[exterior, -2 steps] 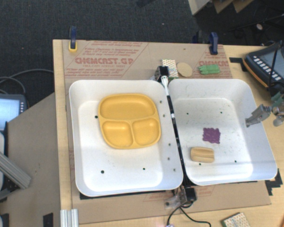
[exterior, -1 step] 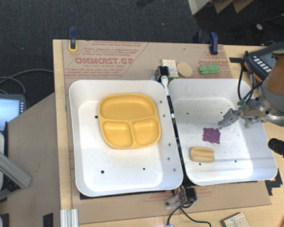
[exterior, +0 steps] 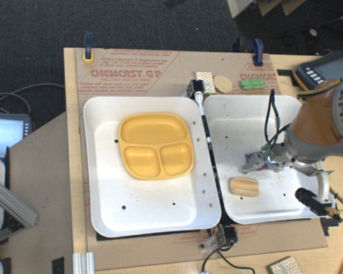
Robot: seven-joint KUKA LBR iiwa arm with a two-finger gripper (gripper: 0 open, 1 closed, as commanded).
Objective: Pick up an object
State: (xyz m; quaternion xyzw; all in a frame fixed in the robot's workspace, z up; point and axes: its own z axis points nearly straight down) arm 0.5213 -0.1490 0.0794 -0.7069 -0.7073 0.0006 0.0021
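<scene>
Reaching into the right-hand shallow white plastic bin from its right edge, the grey arm with the orange band has its two-finger gripper low over the bin floor, near the middle, so the step in hand looks like the approach before a grasp rather than a lift. Whether the pincer is wide, narrow or closed cannot be told, since its tip is small and blurred against the white floor, and nothing can be seen held in it. The likeliest thing to take is the small tan rounded block, something like a bread roll, which lies on the floor of the same bin towards its near edge, just beside the pincer on the near side and apart from it, not under it. The next move would call for shifting the tip towards the near edge until it stands over the roll, then descending and closing across its short width. The yellow plastic three-compartment plate lies in the left-hand white bin, towards its far edge, well apart from the pincer.
</scene>
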